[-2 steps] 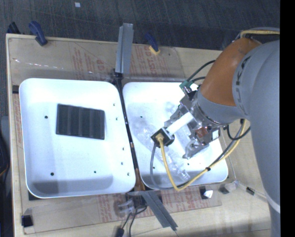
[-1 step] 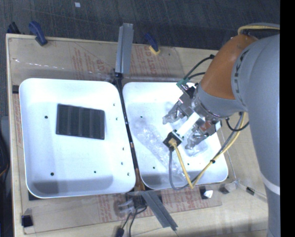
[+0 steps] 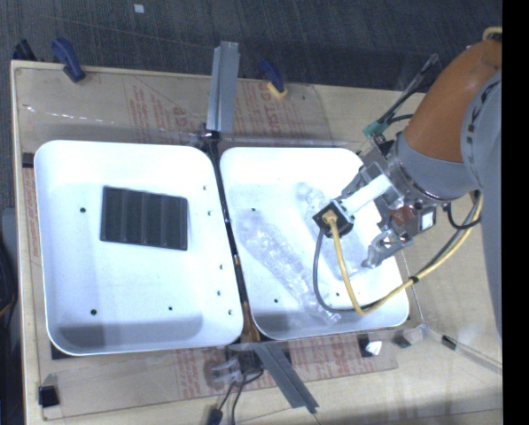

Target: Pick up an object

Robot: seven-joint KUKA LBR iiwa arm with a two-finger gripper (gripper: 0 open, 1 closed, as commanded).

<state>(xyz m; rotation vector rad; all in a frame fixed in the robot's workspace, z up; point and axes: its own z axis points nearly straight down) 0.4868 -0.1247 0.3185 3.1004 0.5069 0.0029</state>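
Approach step: gripper [image 3: 381,248] over right bin [image 3: 273,330], 3 o'clock of clear plastic bottle [image 3: 277,253]; cannot tell finger state; next: shift toward 9 o'clock, descend
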